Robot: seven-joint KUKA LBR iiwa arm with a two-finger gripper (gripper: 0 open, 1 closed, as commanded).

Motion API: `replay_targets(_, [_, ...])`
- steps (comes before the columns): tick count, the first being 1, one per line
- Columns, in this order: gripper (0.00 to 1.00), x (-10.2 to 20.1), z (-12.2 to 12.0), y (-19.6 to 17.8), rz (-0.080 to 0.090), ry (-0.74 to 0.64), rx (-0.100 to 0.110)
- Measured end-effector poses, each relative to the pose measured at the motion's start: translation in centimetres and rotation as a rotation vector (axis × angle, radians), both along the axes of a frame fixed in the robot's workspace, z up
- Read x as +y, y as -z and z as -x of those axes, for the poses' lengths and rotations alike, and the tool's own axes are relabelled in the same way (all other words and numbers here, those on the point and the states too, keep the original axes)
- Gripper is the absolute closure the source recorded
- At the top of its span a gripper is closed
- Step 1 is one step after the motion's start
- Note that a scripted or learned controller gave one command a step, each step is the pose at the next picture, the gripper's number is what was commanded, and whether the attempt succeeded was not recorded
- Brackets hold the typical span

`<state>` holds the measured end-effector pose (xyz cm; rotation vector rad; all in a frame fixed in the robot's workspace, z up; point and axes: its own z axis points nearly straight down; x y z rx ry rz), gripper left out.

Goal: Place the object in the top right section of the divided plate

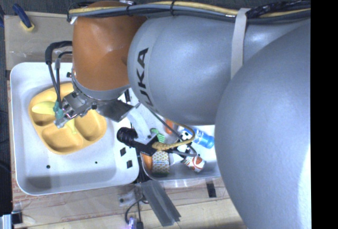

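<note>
Dark carpet lay behind the wooden bench, where the gripper (62, 115), its fingers' state impossible to tell, hovered with a small green object (57, 110) at its tip over the yellow divided plastic plate (87, 130) in the left white bin (63, 177), while the right white bin (208, 170) held mixed clutter.

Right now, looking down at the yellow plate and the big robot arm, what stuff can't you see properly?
- Yellow divided plate: in the camera view, its upper right part is hidden by the arm's orange band and the tool.
- Tool: too small and cluttered to tell whether it carries anything.
- Right bin: mostly covered by the grey arm.
- Items in that bin: jumbled, partly hidden, hard to name.
</note>
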<state>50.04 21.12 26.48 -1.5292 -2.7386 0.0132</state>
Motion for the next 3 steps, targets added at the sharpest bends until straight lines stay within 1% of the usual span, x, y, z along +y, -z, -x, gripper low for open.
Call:
replay_targets(1, [1.0, -6.3, 2.3, -4.7, -0.002, -0.046, -0.004])
replay_targets(2, [1.0, -6.2, 2.1, -5.4, 0.0, -0.051, 0.001])
replay_targets(3, [1.0, -0.4, -3.3, 1.7, 0.0, 0.032, 0.0])
